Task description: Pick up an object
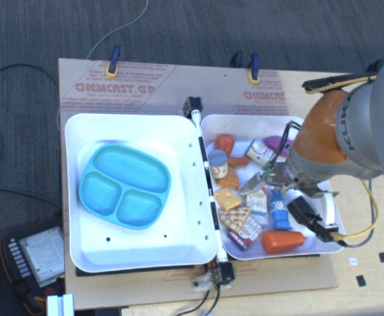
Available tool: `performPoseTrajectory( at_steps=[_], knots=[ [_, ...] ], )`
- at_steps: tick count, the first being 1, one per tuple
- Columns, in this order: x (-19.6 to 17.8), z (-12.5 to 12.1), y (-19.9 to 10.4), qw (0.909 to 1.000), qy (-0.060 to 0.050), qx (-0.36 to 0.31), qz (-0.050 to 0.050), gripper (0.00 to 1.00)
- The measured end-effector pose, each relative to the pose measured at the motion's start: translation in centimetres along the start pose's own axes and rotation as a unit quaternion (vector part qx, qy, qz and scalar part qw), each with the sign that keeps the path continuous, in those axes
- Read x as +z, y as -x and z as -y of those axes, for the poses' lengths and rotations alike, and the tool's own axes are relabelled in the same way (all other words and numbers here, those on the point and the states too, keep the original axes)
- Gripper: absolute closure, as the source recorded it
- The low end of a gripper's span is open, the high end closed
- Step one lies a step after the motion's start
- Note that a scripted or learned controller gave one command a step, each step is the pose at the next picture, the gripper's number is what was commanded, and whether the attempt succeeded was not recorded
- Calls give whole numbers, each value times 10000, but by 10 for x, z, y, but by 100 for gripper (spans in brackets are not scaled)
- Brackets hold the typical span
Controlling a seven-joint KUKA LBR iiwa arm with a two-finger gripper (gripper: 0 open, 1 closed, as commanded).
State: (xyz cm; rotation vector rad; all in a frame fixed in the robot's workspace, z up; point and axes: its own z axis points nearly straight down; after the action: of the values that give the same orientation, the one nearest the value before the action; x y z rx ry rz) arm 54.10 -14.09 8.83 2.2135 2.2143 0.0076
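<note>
Objects for the pick lay heaped in the right bin (213, 125): a small orange cup (225, 143), a jar with a blue lid (217, 162), a purple-and-white pack (264, 150) near the far wall, tan waffle-like pieces (228, 199), a blue bottle (280, 213), and a large orange carrot-shaped toy (283, 241) against the near wall. The left bin (73, 196) carried a blue divided tray (124, 185), well apart from the clutter. The arm's wrist, with its orange band (325, 133), hung over the right bin's far-right part, and the gripper (265, 178) sat low among the items near the middle of the heap, just beside the blue bottle. Whether the claw was released or clenched could not be told; the wrist body and surrounding items obscured it, and no item could be seen between its tips. Judged risks from here: items were touching or overlapping, so a close could catch an edge of two pieces at once and drop both on the lift; a flat waffle piece might offer too little height to pinch; the bottle, lying on its side, could roll out of a squeeze; a descent onto the pile could simply shove items aside.
</note>
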Motion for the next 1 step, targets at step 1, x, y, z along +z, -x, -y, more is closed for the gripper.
performPoseTrajectory(
  at_steps=[1],
  knots=[
    [-11,-2,0,10000,12,-4,-4,100]
  ],
)
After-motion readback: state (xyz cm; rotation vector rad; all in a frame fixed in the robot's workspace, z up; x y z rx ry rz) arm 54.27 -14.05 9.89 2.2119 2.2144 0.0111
